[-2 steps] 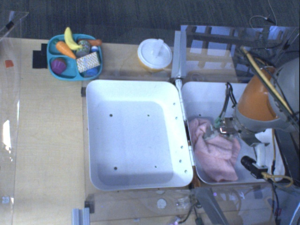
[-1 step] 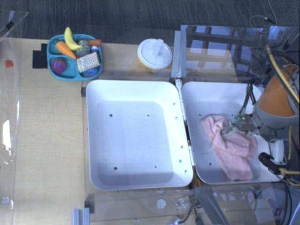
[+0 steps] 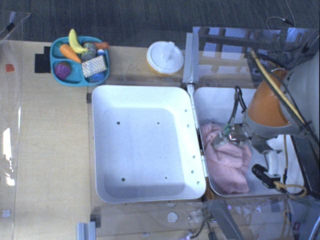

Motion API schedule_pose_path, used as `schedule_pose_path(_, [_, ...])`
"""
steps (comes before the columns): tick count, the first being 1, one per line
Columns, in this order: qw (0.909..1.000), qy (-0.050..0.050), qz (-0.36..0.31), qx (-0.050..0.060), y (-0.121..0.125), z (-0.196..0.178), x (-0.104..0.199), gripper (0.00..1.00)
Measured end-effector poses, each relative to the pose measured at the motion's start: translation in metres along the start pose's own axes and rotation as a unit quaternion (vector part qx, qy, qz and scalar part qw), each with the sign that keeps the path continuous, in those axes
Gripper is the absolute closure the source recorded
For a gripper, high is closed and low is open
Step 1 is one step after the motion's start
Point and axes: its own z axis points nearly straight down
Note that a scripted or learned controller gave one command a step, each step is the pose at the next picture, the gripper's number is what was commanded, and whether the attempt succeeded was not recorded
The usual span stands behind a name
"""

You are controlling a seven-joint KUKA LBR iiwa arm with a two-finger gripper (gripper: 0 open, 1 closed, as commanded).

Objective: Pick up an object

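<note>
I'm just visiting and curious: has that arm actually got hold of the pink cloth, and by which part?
Cannot be told. The gripper is down on the upper edge of the pink cloth in the right bin, but the view does not settle whether it has a hold.

1. A blue divided tray [image 3: 56,78] sits on the wooden surface [image 3: 45,159] near its far left corner, holding a toy banana [image 3: 75,42], a toy carrot [image 3: 69,52], a purple piece [image 3: 62,70] and a speckled block [image 3: 95,65].
2. A black square [image 3: 42,62] lies just left of the tray.
3. A white lidded container with a yellow rim [image 3: 165,57] stands beyond the left bin [image 3: 145,144].
4. Dark carpet [image 3: 125,6] lies past the surface.
</note>
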Motion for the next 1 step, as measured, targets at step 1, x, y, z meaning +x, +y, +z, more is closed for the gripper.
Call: schedule_pose_path(1, [0.9987,-0.001,-0.05,0.002,0.0768,0.003,-0.0086,0.0])
